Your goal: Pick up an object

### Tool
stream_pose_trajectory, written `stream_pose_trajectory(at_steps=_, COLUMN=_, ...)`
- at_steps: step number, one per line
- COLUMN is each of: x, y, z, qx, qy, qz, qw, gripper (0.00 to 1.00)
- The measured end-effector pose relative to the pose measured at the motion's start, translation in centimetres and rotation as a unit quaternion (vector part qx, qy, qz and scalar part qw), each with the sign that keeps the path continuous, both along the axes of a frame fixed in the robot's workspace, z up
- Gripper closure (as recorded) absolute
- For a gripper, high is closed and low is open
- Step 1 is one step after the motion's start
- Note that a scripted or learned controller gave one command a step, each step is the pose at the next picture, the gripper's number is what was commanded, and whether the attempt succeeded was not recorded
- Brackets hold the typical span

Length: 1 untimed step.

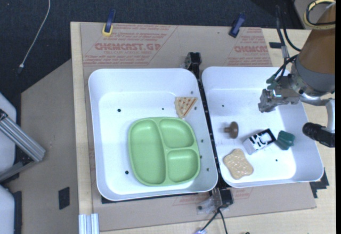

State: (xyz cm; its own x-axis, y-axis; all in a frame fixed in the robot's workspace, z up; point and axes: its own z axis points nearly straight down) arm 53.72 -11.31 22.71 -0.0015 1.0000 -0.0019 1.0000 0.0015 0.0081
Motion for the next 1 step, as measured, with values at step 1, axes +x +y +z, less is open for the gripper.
stream_pose_trajectory(at_steps=1, x=0.14, y=-0.02, z=4.98, qx=-0.0002, qy=0.000, qz=0.000, qw=1.0000, gripper=1.00)
